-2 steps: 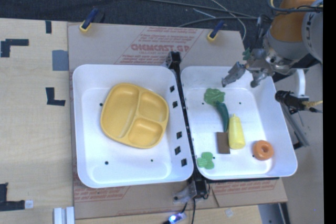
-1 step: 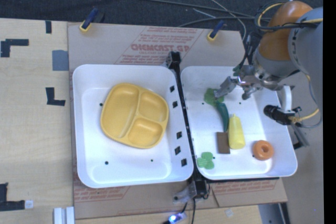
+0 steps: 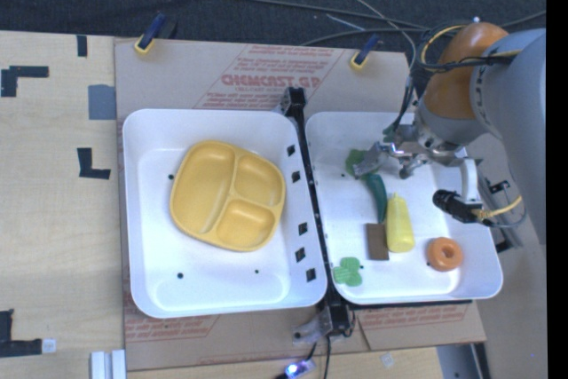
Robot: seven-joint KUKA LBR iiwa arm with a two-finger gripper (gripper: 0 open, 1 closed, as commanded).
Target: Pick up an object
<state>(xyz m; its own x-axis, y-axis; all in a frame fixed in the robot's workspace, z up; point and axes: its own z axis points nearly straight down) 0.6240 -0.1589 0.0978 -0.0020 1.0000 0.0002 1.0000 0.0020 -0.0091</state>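
Grey metal two-finger gripper (image 3: pixel 383 157) sits low over the right white shallow bin (image 3: pixel 476 283), upper part — can't tell its grip state. Just beside it, a dark green curved plastic piece (image 3: pixel 376 188); nearby a yellow plastic cylinder (image 3: pixel 399 224), brown flat block (image 3: pixel 376 241), orange ring (image 3: pixel 445 254). Left bin (image 3: pixel 142 191) holds a yellow divided plate (image 3: pixel 228 194).

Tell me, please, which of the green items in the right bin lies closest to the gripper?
The green piece at the bin's upper middle, just left of the gripper. The small green item sits far off, at the bin's lower left corner.
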